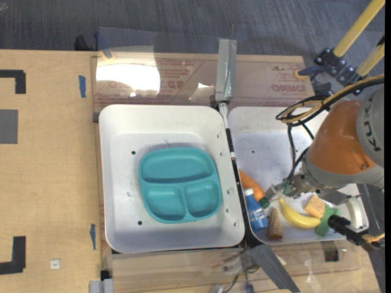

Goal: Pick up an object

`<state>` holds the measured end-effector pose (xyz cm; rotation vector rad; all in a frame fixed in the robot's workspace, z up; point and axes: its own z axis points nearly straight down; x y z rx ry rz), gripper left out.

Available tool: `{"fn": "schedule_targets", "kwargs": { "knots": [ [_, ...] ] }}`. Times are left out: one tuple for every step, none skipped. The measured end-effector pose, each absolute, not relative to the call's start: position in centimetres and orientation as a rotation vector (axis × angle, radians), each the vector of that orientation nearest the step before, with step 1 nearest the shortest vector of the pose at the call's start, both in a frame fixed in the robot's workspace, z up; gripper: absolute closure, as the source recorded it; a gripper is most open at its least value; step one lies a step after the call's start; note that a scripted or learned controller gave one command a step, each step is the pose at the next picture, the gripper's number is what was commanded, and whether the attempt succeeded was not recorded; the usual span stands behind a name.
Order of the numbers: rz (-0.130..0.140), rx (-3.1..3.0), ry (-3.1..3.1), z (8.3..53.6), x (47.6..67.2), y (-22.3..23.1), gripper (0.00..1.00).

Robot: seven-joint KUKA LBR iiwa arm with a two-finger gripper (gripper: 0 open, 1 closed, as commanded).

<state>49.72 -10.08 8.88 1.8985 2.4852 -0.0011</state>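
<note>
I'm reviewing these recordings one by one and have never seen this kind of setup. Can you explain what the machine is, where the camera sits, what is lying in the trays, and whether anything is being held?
This is one picture, taken by a fixed camera above the bench, looking down at a slant. The grey machine with the orange band is a robot arm reaching in from the right. Its grasping part, the tool, hangs low over the right bin.

Two shallow white bins sit side by side. The left bin holds a teal divided plate. The right bin holds a cluster of small things near its front edge: a banana, a carrot, a blue bottle, an ice-cream cone, a tan block and a green piece.

I cannot tell whether the tool is open or shut, and I see nothing clearly held by it.
</note>
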Motion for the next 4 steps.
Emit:
{"fn": "schedule_targets", "kwargs": {
  "knots": [
    [0.008, 1.899, 2.482, 10.0, 49.9, -9.9, 1.00],
    [0.013, 2.189, 2.245, 8.9, 49.0, -10.1, 1.00],
    [0.011, 2.247, 2.186, 25.4, 53.9, -7.0, 1.00],
    [0.000, 2.253, 2.188, 25.0, 53.7, -7.1, 0.00]
  ]
}}
